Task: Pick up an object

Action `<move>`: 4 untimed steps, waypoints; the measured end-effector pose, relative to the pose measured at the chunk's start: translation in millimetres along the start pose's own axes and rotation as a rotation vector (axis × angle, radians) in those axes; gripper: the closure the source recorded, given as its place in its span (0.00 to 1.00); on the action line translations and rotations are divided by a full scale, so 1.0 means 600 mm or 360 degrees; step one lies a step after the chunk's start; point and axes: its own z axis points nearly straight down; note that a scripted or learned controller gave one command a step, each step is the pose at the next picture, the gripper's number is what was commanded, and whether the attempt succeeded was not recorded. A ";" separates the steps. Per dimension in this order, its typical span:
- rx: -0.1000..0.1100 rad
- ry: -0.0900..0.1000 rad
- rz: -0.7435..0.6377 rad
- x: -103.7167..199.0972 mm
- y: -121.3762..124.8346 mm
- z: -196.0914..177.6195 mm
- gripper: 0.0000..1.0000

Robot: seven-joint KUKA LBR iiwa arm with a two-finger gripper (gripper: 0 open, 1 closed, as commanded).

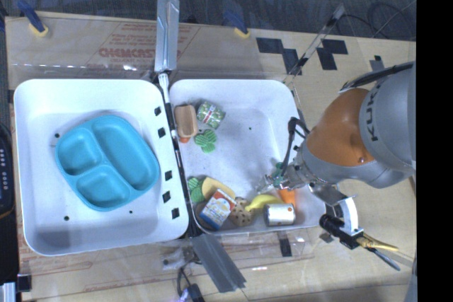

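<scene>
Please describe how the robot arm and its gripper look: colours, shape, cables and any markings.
The arm is thick and rounded, grey, with a wide orange band above the wrist. Dark letters run along its grey shell. A thin dark cable loops near the wrist. The gripper is small, metallic and thin, much narrower than the arm.

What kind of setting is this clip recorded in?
Most likely a robotics lab's bin-picking bench: two white bins on a taped cardboard-covered bench, a blue divided tray in the left one, toy food such as a banana in the right, under a KUKA arm.
</scene>
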 end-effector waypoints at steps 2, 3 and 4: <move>0.0011 0.0009 -0.0594 0.123 0.321 0.004 0.00; 0.0000 -0.0001 -0.0589 0.023 0.309 -0.017 0.00; 0.0004 0.0005 -0.0971 0.085 0.219 0.002 0.00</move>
